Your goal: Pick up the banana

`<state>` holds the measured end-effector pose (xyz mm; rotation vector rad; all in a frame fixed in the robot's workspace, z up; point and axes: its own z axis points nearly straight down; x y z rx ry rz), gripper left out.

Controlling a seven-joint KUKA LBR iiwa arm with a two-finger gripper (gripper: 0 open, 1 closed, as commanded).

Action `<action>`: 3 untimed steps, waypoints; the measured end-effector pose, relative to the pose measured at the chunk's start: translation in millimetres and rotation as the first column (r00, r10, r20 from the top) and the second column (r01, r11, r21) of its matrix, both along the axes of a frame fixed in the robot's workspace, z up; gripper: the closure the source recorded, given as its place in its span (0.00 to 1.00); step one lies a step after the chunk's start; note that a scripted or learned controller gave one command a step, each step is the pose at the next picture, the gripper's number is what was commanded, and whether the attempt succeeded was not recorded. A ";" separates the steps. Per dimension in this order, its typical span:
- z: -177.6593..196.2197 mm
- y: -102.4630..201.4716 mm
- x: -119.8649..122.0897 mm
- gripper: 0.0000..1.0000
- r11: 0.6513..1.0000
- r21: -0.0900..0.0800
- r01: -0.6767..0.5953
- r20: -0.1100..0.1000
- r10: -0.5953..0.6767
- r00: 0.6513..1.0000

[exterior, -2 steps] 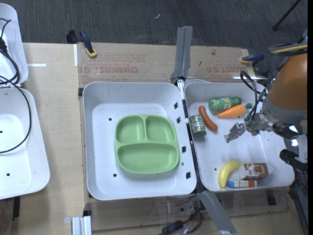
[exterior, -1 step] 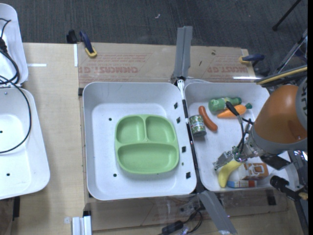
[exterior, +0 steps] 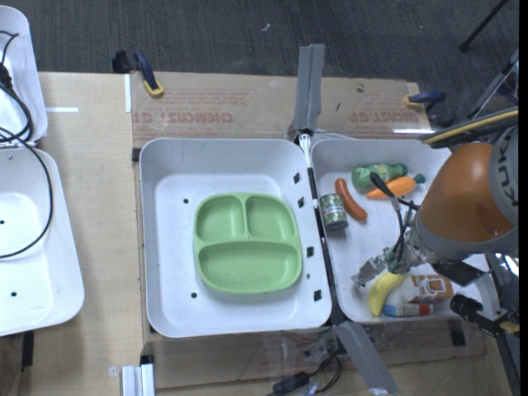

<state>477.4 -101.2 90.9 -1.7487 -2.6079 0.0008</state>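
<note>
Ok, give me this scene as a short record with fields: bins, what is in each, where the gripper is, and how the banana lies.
left bin: holds a green three-compartment plastic plate
right bin: yellow banana, red sausage, small green can, orange carrot, green vegetable toy, white and orange carton
gripper: low in the right bin, just above the banana's upper end
banana: lying flat near the bin's front wall, beside the carton
grasp: cannot tell
</note>
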 end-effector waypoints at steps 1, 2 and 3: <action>8.8 -0.7 0.7 1.00 1.000 0.000 0.004 0.001 -0.004 1.000; 8.8 -0.7 0.7 0.00 1.000 0.000 0.004 0.001 -0.004 1.000; 0.1 -2.5 -0.4 0.00 1.000 0.000 0.007 0.000 -0.007 1.000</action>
